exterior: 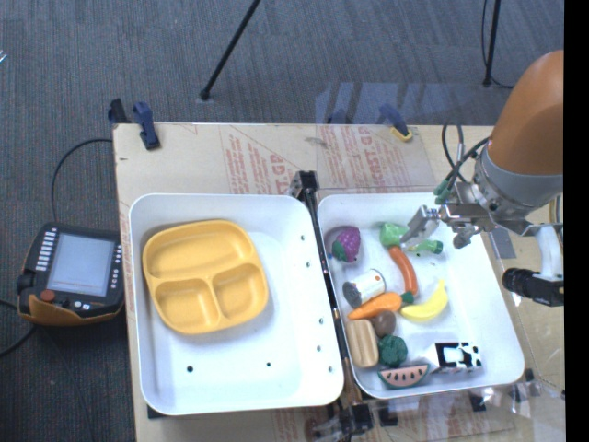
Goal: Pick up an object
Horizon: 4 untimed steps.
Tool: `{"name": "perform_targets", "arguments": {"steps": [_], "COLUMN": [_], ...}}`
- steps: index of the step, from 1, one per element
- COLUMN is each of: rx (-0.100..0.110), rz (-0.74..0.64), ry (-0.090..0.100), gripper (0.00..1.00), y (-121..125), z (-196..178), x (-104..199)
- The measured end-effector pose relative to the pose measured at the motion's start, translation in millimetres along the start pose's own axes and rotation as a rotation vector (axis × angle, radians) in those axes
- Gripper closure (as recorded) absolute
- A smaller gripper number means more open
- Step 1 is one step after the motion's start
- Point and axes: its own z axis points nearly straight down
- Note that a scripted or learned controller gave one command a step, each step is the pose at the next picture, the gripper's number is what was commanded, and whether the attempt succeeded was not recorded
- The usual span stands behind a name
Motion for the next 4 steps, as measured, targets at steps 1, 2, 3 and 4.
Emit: {"name": "perform_targets", "arguments": {"steps": [1,2,3,4], "rx": [0.016,0.003,0.003,0.007], "rz": [0.053,0.063,0.066,0.553], "ry": [0.003,0.003,0.003,0.001], "gripper": [0.0,1.0,0.0,0.0], "y": [22,26,26,25], "z": [159,142,143,186], "x": [-1,-4,-5,8]}}
